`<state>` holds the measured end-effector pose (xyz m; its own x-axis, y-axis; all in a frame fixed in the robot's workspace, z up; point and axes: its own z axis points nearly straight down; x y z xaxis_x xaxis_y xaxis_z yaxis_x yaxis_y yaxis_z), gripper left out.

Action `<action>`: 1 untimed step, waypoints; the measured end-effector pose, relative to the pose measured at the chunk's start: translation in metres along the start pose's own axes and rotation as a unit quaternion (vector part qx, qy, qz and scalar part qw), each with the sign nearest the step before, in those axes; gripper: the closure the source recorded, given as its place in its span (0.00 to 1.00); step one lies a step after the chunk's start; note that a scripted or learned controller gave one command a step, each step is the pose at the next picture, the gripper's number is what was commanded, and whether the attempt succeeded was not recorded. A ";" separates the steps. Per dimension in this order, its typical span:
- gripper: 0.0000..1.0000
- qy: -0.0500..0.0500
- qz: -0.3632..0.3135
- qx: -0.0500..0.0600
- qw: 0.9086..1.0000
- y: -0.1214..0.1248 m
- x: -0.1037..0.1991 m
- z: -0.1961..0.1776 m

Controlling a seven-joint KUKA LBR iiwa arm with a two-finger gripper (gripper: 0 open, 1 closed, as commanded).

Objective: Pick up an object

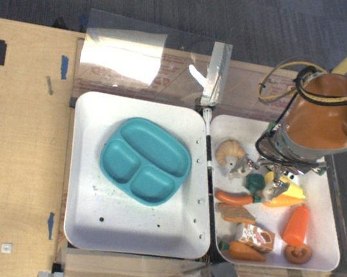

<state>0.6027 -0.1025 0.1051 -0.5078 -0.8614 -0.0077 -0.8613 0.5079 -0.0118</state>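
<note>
Reaching down into the right bin, the hand hovers low over a crowded cluster of toy food. Whether its fingers are open or closed I cannot tell. A dark green piece sits directly beneath it, a yellow piece just right, a tan shell-like pastry up-left, an orange-red pepper below. With things packed so close, a finger could likely land on a neighbour and nudge the target away. A teal divided plate lies well left.
</note>
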 end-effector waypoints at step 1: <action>0.00 0.000 0.022 -0.001 1.000 0.038 0.024 0.014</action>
<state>0.5578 -0.1040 0.0900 -0.5459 -0.8378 -0.0083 -0.8377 0.5460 -0.0099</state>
